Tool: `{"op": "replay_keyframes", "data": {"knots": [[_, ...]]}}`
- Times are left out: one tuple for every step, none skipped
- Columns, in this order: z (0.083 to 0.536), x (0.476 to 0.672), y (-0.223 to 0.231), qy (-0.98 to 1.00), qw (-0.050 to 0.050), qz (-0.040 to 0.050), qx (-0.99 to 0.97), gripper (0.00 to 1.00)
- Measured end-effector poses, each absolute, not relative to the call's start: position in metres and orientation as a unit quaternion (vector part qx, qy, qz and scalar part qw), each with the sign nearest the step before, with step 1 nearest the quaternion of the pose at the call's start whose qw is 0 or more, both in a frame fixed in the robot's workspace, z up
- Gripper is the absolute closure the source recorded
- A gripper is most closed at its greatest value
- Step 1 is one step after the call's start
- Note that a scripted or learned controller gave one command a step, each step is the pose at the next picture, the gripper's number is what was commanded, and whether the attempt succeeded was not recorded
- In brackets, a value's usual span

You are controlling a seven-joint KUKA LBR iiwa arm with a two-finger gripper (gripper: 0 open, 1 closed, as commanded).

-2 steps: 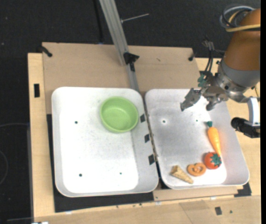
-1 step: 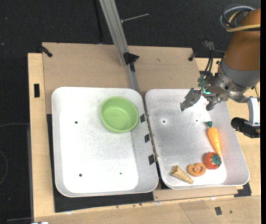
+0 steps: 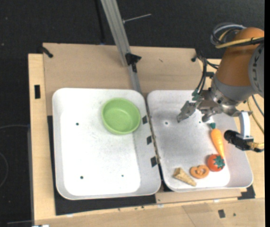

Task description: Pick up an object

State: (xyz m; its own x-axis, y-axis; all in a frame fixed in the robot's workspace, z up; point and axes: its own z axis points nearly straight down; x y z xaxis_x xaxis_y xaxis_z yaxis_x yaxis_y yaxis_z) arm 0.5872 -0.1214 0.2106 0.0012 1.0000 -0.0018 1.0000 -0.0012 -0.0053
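Gripper (image 3: 195,113) hangs over the right bin's (image 3: 172,141) far part, fingers spread, nothing between them. Carrot (image 3: 217,142) lies just right and nearer, long axis running far-to-near; tomato (image 3: 215,162) beyond its near end.

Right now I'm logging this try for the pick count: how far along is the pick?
Done: nothing looks picked. The green bowl sits in the left bin; the carrot, tomato, orange slice and wedge lie in the right bin.
In hand: the gripper is over the right bin's bare floor, nothing visible between its fingers.
Left: the reach, grasp and lift.
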Motion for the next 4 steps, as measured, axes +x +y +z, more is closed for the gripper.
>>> {"op": "replay_keyframes", "data": {"knots": [[0.166,0.587,-0.117,-0.706,0.001,0.0021,-0.708,0.00],[0.122,0.587,-0.125,-0.707,0.001,0.0023,-0.708,0.00],[0.136,0.589,-0.125,-0.705,-0.001,-0.0011,-0.709,1.00],[0.192,0.587,-0.117,-0.708,-0.003,-0.0025,-0.706,1.00]]}}
